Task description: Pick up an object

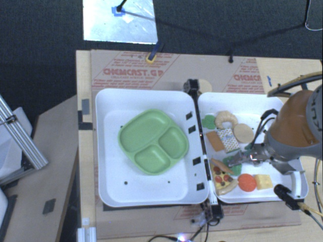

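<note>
Red "CHEMCAST GP" print on protective sheet (132, 69), repeated at right

Grey arm (303, 135) with a broad orange band above the wrist; black cables loop beside the metallic gripper (236, 159).

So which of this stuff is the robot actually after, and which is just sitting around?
Job: claw; toy foods in the right bin: pizza slice, tomato, cheese, croissant, cookie.
Lying about: green tray, left bin, foil sheet.
</note>
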{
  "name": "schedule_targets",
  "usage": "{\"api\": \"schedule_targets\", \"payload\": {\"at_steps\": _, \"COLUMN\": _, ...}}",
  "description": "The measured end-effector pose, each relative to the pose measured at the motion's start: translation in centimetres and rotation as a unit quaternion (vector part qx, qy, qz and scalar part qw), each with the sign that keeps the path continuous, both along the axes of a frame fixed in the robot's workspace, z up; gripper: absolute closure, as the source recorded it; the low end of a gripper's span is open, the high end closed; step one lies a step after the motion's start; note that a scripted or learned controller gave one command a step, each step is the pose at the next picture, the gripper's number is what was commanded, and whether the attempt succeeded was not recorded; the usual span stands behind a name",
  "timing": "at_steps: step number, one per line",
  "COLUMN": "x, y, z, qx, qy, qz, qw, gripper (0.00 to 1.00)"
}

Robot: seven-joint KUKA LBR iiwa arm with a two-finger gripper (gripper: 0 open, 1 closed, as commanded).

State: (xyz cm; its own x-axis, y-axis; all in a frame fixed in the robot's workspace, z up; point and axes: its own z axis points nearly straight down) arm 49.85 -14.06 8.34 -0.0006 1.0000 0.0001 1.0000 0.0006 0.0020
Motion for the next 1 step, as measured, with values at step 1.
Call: {"api": "schedule_targets", "payload": {"at_steps": 1, "x": 0.15, "y": 0.06, "z": 1.30, "qx": 0.0007, "qy": -0.002, "qz": 0.001, "qw": 1.0000, "gripper": 1.00}}
